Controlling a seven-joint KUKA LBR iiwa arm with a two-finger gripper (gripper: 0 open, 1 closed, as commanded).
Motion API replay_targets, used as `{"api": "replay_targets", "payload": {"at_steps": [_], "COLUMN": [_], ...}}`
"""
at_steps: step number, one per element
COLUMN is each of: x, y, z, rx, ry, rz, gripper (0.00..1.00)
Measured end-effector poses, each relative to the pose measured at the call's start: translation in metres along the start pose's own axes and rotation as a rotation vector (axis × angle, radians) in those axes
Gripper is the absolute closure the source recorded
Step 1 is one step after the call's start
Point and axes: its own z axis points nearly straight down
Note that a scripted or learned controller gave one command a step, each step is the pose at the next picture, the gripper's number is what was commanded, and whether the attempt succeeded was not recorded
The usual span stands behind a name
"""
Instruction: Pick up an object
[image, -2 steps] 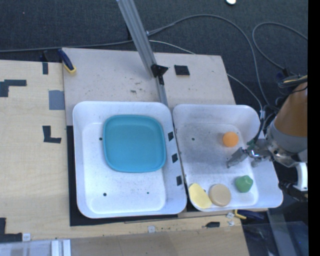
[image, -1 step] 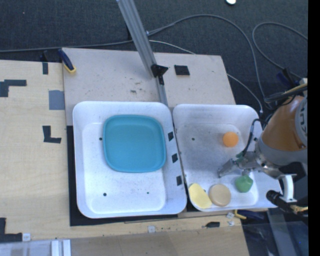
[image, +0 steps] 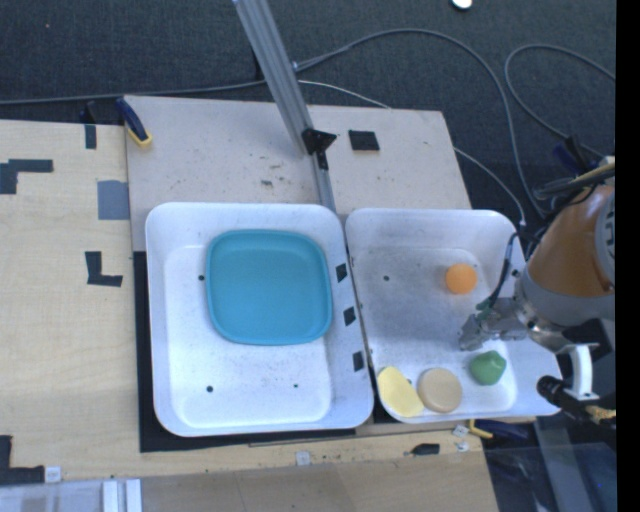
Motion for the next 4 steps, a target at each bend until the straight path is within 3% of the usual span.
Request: {"api": "replay_targets", "payload": {"at_steps": [2,4], "x": [-0.004,0.086], "y": [0.009,0.069], "z": [-0.096,-0.092], "rx": [-0.005,-0.001], "ry": [-0.001,0.001], "rz": [0.000,-0.004], "gripper": [1.00,1.00]}}
